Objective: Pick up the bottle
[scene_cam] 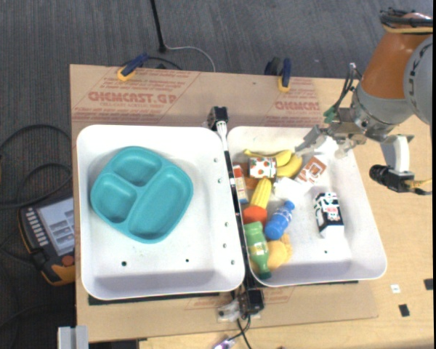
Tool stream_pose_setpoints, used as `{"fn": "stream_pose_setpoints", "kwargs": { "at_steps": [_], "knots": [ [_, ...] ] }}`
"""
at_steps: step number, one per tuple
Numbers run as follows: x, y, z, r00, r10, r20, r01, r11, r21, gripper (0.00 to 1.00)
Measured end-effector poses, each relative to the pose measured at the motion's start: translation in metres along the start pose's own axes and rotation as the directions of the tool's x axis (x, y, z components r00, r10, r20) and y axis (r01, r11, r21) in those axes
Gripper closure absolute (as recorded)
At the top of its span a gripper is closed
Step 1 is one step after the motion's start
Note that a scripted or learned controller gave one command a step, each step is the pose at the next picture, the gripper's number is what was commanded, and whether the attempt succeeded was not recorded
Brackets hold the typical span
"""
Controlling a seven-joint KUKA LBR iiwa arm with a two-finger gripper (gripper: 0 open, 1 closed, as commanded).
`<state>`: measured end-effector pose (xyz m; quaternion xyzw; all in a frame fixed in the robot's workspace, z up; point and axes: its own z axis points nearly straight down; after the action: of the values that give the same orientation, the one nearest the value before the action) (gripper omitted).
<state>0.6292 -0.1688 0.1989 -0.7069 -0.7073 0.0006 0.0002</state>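
Camera view: the jaws (321, 138) are seen above the right bin's (363, 217) far right part, near a small orange-and-white carton (314, 169); whether they are open or closed cannot be told. The bottle (278, 219), blue, lies among toy food near that bin's left wall. A teal plate (141, 193) sits in the left bin (102, 267).

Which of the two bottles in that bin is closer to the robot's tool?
The blue bottle. The green bottle lies nearer the bin's front edge, farther from the tool.
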Motion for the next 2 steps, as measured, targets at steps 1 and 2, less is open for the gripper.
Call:
{"fn": "stream_pose_setpoints", "kwargs": {
  "at_steps": [1,2],
  "knots": [
    [0.034,-0.03,0.078,0.991,-0.132,0.011,0.132,0.991,-0.025,0.0],
    [0.043,-0.043,0.085,0.988,-0.154,0.017,0.154,0.988,-0.031,0.0]
  ]
}}
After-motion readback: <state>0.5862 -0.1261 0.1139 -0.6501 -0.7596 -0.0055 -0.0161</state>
